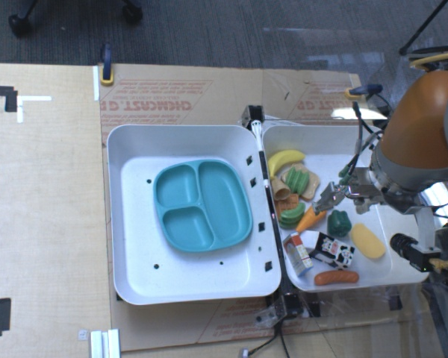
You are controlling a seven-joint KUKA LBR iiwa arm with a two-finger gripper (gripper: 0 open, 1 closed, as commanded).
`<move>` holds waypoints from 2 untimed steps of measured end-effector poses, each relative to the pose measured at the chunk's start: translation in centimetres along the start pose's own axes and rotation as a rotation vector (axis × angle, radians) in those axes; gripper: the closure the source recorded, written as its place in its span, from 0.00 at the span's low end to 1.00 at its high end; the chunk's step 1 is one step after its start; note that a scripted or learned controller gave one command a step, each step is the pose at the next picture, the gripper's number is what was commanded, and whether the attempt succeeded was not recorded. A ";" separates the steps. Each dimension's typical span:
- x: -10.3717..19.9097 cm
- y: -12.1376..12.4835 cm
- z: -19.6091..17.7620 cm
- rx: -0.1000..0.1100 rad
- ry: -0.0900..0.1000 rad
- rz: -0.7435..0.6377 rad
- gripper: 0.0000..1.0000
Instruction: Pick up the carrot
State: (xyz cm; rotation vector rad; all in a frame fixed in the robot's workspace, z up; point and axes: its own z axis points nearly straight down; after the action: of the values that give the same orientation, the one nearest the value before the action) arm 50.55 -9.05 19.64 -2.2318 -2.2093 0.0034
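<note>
The orange carrot (310, 220) lies aslant in the middle of the right bin (325, 142), between a green ridged piece (290, 213) and a dark green pepper (338, 222). My gripper (328, 198) hangs just above and to the right of the carrot's upper end, close to it. The grey arm with its orange band (422, 118) reaches in from the right and hides the bin's right side.
The right bin also holds a banana (285, 159), a sandwich-like piece (299, 180), a yellow lump (368, 241), a red sausage (336, 277), a small can (299, 252) and a black-and-white box (334, 250). A teal divided plate (203, 206) sits in the left bin (127, 222).
</note>
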 end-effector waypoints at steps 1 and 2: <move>-0.7 -0.7 9.0 -0.006 0.000 0.108 0.00; -0.7 0.9 10.6 0.001 0.000 0.446 0.00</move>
State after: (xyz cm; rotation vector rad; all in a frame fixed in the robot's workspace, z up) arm 51.46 -9.74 9.06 -2.6643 -1.6612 0.0045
